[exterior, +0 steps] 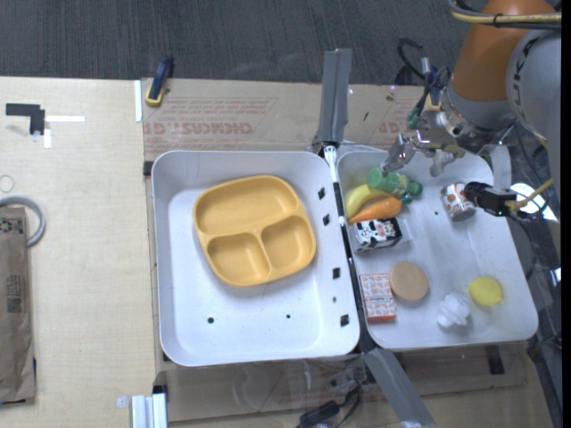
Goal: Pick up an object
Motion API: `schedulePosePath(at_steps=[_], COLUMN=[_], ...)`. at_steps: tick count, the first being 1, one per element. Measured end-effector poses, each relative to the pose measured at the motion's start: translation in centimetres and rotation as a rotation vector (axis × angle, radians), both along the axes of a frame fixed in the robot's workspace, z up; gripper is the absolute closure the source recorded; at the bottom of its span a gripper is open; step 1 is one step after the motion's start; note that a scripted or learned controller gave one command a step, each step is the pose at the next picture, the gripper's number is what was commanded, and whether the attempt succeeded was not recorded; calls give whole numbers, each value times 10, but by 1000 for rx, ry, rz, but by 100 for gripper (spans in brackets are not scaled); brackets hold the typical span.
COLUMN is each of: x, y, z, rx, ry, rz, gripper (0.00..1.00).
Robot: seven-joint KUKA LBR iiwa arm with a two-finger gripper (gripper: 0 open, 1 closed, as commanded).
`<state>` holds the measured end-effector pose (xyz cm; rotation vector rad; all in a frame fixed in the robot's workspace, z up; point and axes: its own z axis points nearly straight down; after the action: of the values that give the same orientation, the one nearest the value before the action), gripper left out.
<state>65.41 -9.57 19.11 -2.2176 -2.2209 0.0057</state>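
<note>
My gripper [417,157] hangs over the back of the right bin [510,266], open, with nothing between its fingers [396,156]. Just below and left of it lie a carrot [378,208] with a green leafy top [393,183] and a yellow banana [357,198]. A small red-and-white can [458,201] stands to the gripper's lower right. Further forward in this bin are a black-and-white carton [376,233], a tan round disc [409,282], a red-and-white box [377,296], a yellow ball [486,291] and a white crumpled item [453,311].
The left bin [178,266] holds a yellow divided plate [255,229]. A grey post [335,96] rises behind the wall between the two bins. The arm's orange band [504,25] stands at the back right. Cardboard [232,114] lies behind the left bin.
</note>
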Motion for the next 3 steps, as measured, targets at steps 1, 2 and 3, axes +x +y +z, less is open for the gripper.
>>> schedulePosePath(at_steps=[1,2,3], x=[-15,-15,-15], y=[-23,-24,-24], z=[-101,-94,-94], rx=[-1,-1,-1], ry=[-4,-1,-1], rz=[-103,-105,-105], gripper=[0,100,0])
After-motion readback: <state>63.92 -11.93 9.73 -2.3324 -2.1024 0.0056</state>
